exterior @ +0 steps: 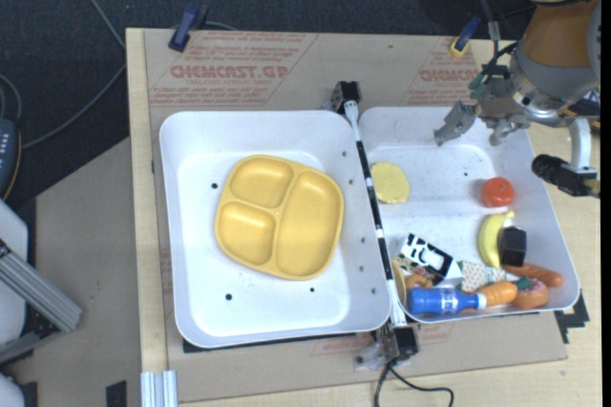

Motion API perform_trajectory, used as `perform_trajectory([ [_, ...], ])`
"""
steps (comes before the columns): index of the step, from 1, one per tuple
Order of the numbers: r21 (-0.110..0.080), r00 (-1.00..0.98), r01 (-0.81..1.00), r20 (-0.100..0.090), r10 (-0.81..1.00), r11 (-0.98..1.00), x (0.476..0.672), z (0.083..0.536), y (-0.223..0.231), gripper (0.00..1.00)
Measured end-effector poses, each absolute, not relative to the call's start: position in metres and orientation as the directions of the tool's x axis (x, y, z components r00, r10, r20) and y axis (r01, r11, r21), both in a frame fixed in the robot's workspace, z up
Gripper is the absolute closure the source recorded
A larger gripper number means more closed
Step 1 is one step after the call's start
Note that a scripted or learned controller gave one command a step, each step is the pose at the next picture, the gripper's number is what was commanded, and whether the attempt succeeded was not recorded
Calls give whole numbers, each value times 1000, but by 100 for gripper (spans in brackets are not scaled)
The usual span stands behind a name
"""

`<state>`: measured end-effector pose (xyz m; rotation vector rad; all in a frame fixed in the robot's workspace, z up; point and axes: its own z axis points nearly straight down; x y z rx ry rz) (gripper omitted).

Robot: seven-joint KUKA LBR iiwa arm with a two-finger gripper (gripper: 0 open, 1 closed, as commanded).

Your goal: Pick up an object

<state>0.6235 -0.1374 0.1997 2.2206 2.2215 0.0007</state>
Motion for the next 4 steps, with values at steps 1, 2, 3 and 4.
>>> perform_trajectory([
  [1,1,1,1000,-2,1000,-1,634,173,-196,0],
  [2,0,-1,1000,2,1000,1,592,84,-213,0],
  [3,-1,1,1000,0,1000,-1,551,84,-198,0],
  [4,-1,1,1000,1,1000,-1,513,84,-191,0],
])
